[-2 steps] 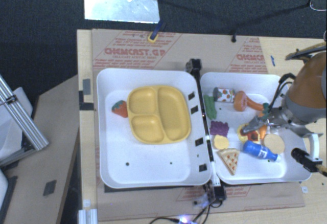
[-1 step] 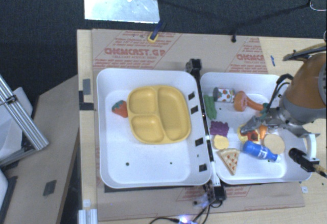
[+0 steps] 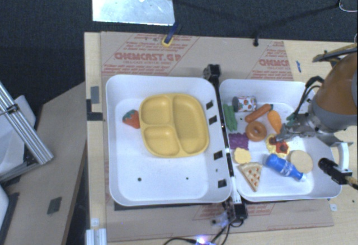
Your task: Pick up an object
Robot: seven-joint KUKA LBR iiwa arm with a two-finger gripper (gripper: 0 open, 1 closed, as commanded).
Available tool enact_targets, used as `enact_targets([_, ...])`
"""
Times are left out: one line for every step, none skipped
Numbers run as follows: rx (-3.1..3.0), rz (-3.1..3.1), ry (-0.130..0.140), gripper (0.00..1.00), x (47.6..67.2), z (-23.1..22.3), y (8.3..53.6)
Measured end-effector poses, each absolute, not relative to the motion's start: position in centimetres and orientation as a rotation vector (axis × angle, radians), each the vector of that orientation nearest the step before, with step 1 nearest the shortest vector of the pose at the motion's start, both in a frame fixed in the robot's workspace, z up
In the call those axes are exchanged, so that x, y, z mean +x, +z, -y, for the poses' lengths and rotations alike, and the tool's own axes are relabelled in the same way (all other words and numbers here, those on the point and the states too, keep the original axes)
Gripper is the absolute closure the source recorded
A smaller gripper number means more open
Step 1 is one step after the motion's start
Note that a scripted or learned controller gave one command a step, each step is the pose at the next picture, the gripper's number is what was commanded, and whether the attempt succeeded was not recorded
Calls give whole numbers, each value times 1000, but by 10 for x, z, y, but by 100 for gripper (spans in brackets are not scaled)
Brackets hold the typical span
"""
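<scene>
**Fingers low in the right bin, among the toy food**

My fingers (image 3: 284, 139) sit low over the right bin (image 3: 313, 188), reaching in from the right. Tips are down in the clutter near a small red and dark piece (image 3: 279, 147). Cannot tell whether they are apart or together, or whether anything sits between them; the wrist body blocks the view.

Right bin contents, all toy food, crowded toward its left half:
- Orange doughnut (image 3: 257, 130), just left of my tips.
- Carrot (image 3: 274, 120) above the tips, near them.
- Sausage (image 3: 259, 111) beside a small can (image 3: 244, 103) at the top.
- Green pod (image 3: 230, 116) along the left wall.
- Purple piece (image 3: 238, 140) and yellow chunk (image 3: 242, 155) below the doughnut.
- Pizza slice (image 3: 251, 174) at the lower left.
- Blue bottle (image 3: 283, 166) lying on its side, touching a tan round cookie (image 3: 301, 160).

Left bin (image 3: 123, 182): a yellow divided plate (image 3: 172, 125) in the middle, a strawberry (image 3: 131, 118) just off its left rim.

Both bins rest on cardboard (image 3: 145, 53) on the desk (image 3: 56, 154).
</scene>
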State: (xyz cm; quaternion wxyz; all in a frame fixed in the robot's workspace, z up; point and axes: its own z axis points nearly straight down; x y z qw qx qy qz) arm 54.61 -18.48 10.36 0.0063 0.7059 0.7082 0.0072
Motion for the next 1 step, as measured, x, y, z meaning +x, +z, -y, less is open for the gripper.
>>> enact_targets([2213,-2221,4,100,552,192,151])
